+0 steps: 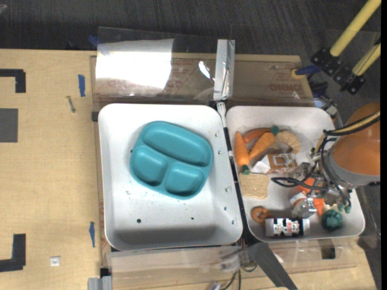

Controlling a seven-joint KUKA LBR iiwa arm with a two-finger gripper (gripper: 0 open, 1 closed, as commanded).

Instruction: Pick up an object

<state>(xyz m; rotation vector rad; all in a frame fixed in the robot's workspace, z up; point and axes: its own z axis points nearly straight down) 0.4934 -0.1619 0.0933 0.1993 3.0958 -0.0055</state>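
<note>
A pale, light-brown wooden counter [48, 180] is carrying two shallow white plastic bins that are sitting side by side, their inner rims touching. The left white bin [115, 216] is lying near the middle of the counter, and the right white bin [351, 225] is sitting just beside it toward the counter's right end. Black angular markings [15, 80] are showing on the counter's left part, with short strips of blue tape [81, 84] sticking to the wood near the left bin. A clear plastic sheet [136, 68] is lying along the counter's far edge, behind the bins.
</note>
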